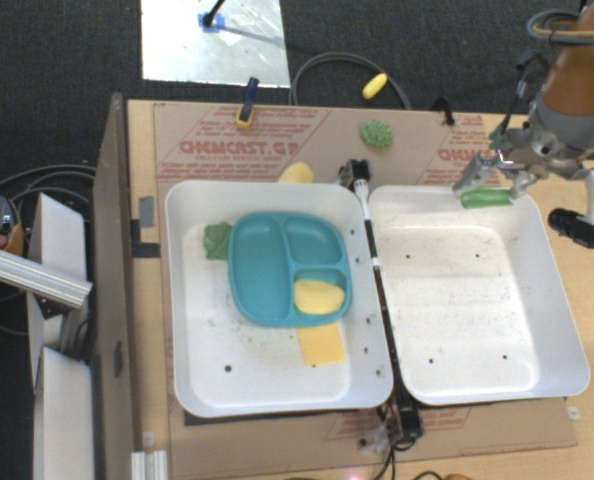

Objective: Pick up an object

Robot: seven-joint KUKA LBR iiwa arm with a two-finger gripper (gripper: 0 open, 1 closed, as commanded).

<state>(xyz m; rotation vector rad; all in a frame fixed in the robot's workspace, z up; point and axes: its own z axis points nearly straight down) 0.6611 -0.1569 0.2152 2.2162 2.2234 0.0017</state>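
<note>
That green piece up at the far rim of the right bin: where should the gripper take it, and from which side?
Grip the green piece across its narrow width, near its middle, coming from above. It lies long and flat against the far rim of the right bin, so jaws closing along its length would probably meet the wall. The gripper already sits just over it.

From my feed: arm [577, 68] has a rounded orange band up top, grey housing under it, ribbed near the wrist. Thin dark cable loops over the orange section. Hand [497, 173] is bare silvery metal, small angular brackets, two slim fingers. Separate black cylindrical piece sticks out lower right of the wrist. No markings legible.
</note>
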